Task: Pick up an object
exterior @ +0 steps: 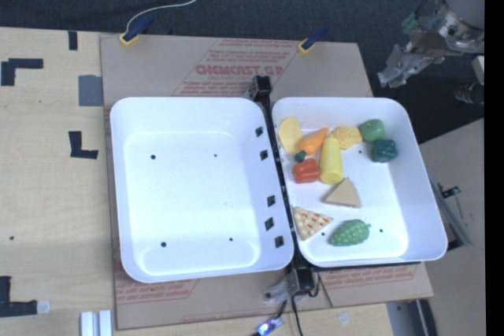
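1. The toys lie crowded in the upper half of the right bin (409, 169): a lemon (289, 134), carrot (313, 142), corn (331, 160), red pepper (306, 169), green lump (371, 129) and dark green pepper (383, 150).
2. Lower down sit a tan wedge (343, 193), a cracker (311, 222) and a green cone (350, 232), each a little apart.
3. The left bin (189, 185) holds no toys.
4. Risk: the lemon, carrot, corn and red pepper touch, so a grab there may nudge neighbours or slip; the wedge and cone look easier.
5. The jaws (398, 68) hover above the desk (236, 71), outside the right bin's far corner, holding nothing; whether wide or narrow I cannot tell.
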You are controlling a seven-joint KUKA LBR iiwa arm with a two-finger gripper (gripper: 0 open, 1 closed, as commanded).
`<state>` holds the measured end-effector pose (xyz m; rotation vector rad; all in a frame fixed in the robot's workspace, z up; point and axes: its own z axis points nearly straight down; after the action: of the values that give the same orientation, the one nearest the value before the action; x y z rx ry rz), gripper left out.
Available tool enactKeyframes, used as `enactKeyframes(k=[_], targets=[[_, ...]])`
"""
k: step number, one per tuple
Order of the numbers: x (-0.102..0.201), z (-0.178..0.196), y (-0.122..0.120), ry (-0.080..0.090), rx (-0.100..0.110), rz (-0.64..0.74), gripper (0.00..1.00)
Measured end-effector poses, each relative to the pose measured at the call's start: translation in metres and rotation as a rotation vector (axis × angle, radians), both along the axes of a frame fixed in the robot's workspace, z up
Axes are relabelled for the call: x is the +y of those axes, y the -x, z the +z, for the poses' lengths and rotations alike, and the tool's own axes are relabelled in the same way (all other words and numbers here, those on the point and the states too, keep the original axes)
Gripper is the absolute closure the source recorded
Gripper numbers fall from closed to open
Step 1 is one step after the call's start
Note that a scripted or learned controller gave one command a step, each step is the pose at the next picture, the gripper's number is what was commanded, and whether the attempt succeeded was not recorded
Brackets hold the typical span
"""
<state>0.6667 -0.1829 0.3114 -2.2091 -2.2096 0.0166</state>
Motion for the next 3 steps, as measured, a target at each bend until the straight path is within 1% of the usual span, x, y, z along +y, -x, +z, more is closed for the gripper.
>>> enactKeyframes(k=[1,2,3], targets=[[0.074,-0.083,-0.001,0.000,-0.007,0.006,1.00],[0.101,-0.121,0.068,0.002,-0.006,0.000,1.00],[0.116,-0.130,0.111,0.004,-0.011,0.000,1.00]])
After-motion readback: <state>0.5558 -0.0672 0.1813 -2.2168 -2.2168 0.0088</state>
